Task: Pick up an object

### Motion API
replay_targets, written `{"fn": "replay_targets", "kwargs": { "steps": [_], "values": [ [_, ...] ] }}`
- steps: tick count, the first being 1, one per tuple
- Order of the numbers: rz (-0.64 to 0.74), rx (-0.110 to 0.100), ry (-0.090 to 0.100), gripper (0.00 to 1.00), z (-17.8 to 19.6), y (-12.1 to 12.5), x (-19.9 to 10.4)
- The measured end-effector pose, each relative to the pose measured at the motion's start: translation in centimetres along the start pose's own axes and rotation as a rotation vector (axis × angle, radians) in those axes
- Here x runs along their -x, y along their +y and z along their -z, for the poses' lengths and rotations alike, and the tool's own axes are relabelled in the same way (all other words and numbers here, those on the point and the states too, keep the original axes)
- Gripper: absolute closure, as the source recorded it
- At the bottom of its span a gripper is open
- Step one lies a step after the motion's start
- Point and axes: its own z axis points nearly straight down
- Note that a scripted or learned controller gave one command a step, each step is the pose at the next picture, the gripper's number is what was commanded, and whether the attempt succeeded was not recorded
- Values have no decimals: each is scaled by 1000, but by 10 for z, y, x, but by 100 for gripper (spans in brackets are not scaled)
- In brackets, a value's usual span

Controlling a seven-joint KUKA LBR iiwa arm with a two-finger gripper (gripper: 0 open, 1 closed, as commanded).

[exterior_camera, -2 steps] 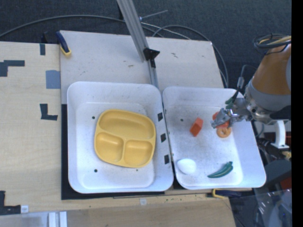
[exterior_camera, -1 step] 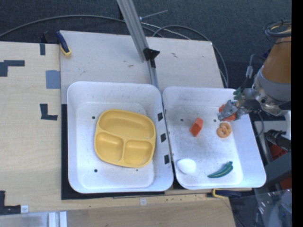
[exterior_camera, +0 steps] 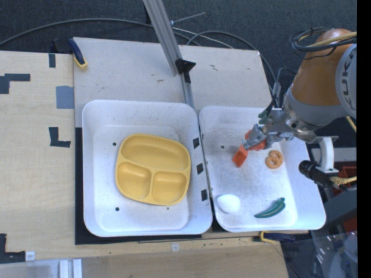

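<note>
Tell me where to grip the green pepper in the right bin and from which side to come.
Grip the green pepper across its thicker middle, coming straight down from above. It lies flat and slightly curved, lengthwise toward the bin's front right corner, so set the fingers across its narrow width. The white egg sits apart on its left, leaving room. The tapered ends would likely slip.
</note>
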Motion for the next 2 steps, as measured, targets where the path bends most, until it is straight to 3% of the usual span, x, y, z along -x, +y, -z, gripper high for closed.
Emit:
{"fn": "replay_targets", "kwargs": {
  "steps": [2],
  "values": [
    [1,0,1,100,7,3,-118]
  ]
}}
